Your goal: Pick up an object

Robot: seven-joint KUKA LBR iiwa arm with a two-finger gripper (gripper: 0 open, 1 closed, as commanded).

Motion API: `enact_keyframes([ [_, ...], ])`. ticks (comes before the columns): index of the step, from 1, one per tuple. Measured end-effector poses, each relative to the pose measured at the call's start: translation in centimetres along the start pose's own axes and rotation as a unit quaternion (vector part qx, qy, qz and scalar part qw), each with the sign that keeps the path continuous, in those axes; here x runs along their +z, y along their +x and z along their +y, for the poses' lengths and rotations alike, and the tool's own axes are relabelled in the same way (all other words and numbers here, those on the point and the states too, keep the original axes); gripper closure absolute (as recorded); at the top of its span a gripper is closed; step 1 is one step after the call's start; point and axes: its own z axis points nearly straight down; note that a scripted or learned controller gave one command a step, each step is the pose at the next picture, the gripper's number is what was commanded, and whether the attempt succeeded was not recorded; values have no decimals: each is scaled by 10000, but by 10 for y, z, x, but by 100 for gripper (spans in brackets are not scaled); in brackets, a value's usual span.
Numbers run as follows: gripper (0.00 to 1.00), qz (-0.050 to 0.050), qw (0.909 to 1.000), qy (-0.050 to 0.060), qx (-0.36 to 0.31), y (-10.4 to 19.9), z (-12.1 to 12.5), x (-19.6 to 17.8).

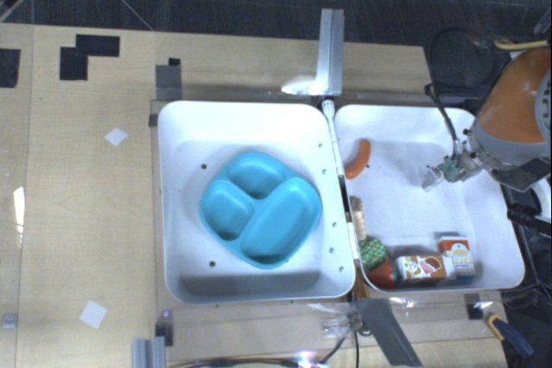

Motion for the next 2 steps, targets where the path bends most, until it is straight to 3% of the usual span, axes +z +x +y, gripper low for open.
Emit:
enact_keyframes([
  [1,100,27,9997,31,248,-4,-26,12],
  [2,0,32,9997,41,245,-3,-26,13],
])
